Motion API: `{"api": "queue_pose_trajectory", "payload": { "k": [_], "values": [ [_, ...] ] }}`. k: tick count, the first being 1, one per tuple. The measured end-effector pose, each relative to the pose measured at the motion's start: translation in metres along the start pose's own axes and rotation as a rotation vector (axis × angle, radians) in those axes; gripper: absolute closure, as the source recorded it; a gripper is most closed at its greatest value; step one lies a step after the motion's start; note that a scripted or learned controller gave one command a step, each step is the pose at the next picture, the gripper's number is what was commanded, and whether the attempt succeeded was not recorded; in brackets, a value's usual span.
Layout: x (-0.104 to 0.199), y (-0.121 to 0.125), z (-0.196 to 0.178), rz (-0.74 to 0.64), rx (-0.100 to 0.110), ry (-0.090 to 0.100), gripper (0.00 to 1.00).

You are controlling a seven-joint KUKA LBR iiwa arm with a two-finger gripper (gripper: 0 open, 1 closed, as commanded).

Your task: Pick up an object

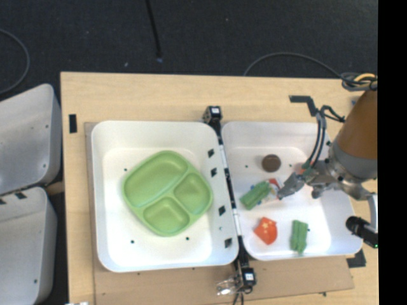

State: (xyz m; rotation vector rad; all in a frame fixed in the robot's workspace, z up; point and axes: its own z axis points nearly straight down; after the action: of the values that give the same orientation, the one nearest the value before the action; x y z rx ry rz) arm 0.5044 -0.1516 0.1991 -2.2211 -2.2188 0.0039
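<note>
jaws cannot be read from this angle: the gripper (287, 188) is a dark grey shape low in the right bin (318, 138), and whether they are apart or together is not visible. its tip sits just beside a small red piece (273, 183) and the upper end of a green toy vegetable (255, 195) lying at a slant; contact with either cannot be judged. behind the gripper, the arm (361, 129) with its orange band enters from the right, with cables arching over the bin's far rim.

other objects lie around it in the same bin: a dark brown round object (271, 163) toward the far side, a red toy pepper-like object (266, 230) toward the near side, and a second green piece (299, 236) standing apart to its right.

left bin (102, 234) holds a green three-compartment plate (167, 192), well apart from the gripper, beyond the black-clipped divider (224, 183) where the two bins meet.
</note>
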Motion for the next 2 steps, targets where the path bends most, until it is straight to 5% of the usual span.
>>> {"api": "queue_pose_trajectory", "payload": {
  "k": [2],
  "values": [
    [-0.006,0.003,0.101,0.003,0.0,0.0,0.0]
  ]
}}
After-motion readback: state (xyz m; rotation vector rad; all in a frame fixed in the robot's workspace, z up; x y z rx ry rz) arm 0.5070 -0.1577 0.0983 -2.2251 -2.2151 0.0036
